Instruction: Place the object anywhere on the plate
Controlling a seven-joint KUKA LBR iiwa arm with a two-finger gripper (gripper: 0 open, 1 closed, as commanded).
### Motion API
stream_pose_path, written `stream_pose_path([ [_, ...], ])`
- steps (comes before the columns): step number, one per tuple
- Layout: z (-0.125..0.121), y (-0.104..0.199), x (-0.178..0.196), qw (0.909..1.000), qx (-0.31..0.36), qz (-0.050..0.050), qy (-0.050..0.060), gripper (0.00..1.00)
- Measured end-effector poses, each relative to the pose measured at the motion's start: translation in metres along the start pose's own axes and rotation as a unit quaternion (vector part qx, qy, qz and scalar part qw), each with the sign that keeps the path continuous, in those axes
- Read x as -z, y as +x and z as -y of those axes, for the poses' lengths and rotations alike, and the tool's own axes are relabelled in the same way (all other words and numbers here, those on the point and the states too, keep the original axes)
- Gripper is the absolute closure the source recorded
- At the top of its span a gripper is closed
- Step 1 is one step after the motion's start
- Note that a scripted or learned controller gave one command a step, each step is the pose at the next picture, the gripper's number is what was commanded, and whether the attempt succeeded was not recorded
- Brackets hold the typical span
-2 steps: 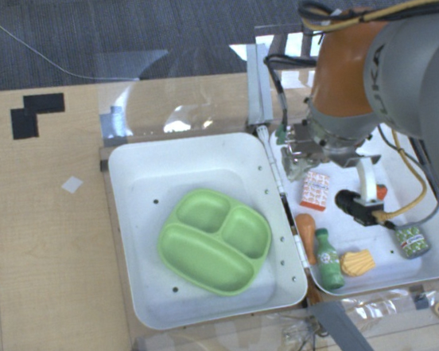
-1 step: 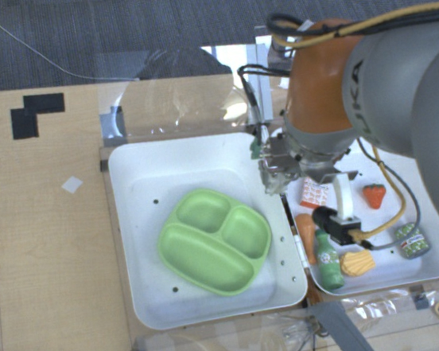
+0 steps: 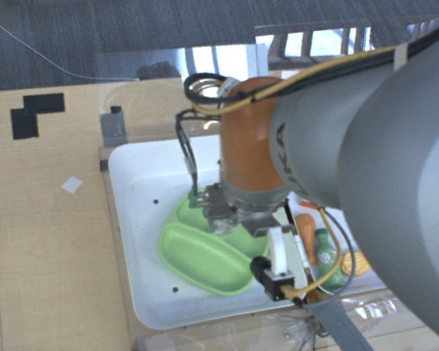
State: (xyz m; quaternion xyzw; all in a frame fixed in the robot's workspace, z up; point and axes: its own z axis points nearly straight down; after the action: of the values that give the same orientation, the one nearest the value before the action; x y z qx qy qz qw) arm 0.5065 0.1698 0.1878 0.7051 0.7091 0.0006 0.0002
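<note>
A light green oval plate (image 3: pixel 202 257) lies in the left white bin (image 3: pixel 137 189), toward its near side. More green (image 3: pixel 185 210) peeks out just behind it, next to the wrist. My gripper (image 3: pixel 225 220) hangs under the orange band, over the plate's right edge, and the wrist hides most of it. An orange carrot-like object (image 3: pixel 307 229) and a green bottle-like object (image 3: pixel 329 260) lie to the right of the wrist, partly covered by the arm.
The big grey arm (image 3: pixel 379 166) covers the right bin and most of the right side. A yellowish item (image 3: pixel 361 262) shows by the green bottle. Wooden bench (image 3: pixel 46 258) lies to the left of the bin.
</note>
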Motion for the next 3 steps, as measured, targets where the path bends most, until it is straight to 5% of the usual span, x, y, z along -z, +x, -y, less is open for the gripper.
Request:
stream_pose_path([
  [1,0.011,-0.081,-0.004,1.0,-0.002,0.0,0.0,1.0],
  [2,0.018,-0.07,0.14,1.0,0.001,0.0,-0.002,1.0],
  [3,0.017,-0.068,0.15,1.0,0.005,0.0,-0.003,1.0],
])
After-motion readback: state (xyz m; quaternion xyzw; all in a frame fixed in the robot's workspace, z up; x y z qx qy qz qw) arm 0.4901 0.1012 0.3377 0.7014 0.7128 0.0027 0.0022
